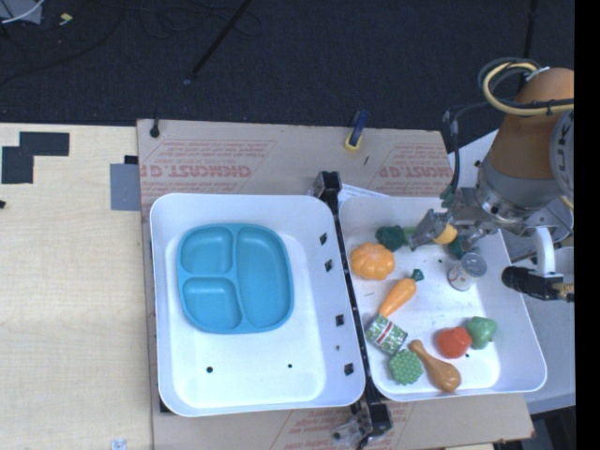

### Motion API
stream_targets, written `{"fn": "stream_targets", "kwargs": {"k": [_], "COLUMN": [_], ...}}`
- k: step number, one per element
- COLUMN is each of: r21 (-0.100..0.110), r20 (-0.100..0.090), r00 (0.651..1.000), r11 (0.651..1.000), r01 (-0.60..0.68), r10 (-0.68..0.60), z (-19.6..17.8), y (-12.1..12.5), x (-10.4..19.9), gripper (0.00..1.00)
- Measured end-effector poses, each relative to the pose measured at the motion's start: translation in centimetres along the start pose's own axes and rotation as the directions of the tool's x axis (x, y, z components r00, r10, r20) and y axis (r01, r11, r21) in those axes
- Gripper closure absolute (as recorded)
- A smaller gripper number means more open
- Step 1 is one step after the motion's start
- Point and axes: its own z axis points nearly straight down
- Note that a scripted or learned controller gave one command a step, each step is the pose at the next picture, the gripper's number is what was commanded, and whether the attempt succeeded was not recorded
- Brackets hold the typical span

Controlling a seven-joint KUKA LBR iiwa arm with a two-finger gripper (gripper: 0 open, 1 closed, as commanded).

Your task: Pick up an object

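My gripper (447, 236) hangs low over the back of the right bin (511, 293), its fingers (427, 229) spread open. A small yellow object (449, 235) lies between them; I cannot tell if they touch it. A dark green vegetable (392, 238) sits just left of the gripper. Further forward lie an orange pumpkin (372, 262), a carrot (398, 295), a red, white and green packet (385, 334), a bumpy green item (405, 367), a brown drumstick (437, 367), a red tomato (453, 342) and a green pepper (482, 329).
The left bin (178, 364) holds a blue divided plate (234, 277). A black divider with clips (342, 289) runs between the bins. A small grey round piece (466, 270) lies just in front of the gripper. The arm's orange band (539, 87) rises at the right.
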Motion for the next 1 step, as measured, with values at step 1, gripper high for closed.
{"fn": "stream_targets", "kwargs": {"k": [1], "r21": [-0.011], "r20": [0.002], "r00": [1.000], "r11": [1.000], "r01": [0.002], "r10": [-0.002], "z": [-0.76], "y": [0.24], "x": [-0.01], "gripper": [0.00]}}
